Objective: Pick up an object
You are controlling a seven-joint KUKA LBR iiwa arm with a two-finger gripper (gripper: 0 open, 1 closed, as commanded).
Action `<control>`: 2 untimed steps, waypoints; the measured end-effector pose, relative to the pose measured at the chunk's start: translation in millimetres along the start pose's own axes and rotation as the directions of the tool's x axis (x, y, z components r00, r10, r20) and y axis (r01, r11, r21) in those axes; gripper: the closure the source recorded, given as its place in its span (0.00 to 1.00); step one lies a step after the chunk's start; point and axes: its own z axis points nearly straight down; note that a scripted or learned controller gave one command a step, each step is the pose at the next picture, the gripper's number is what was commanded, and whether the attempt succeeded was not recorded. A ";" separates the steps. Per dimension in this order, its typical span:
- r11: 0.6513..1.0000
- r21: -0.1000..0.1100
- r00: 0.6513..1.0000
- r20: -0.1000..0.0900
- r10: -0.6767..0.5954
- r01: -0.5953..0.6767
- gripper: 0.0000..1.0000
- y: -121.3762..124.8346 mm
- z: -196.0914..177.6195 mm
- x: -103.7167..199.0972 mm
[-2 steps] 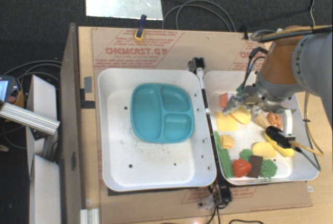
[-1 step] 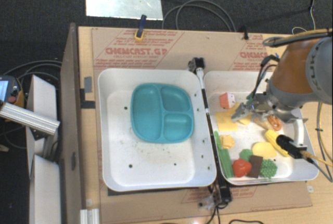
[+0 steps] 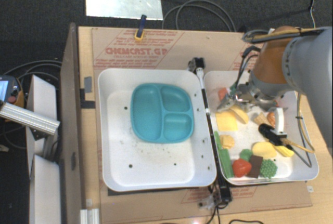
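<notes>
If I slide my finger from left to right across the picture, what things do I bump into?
Metal bar → left white bin → teal divided plate → green bean toy → red tomato toy → brown block → bumpy green ball.

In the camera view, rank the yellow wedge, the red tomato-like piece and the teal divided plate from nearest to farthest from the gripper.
Measured from the gripper in the right bin:
1. Yellow wedge, just below the gripper, same bin.
2. Red tomato-like piece, near the right bin's front edge.
3. Teal divided plate, across in the left bin.
</notes>
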 end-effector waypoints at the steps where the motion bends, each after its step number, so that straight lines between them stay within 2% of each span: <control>1: 1.000 -0.003 1.000 0.000 0.000 0.000 0.00 49.3 -2.0 14.3; 2: 1.000 -0.002 1.000 0.000 0.001 -0.001 1.00 48.1 -12.8 13.2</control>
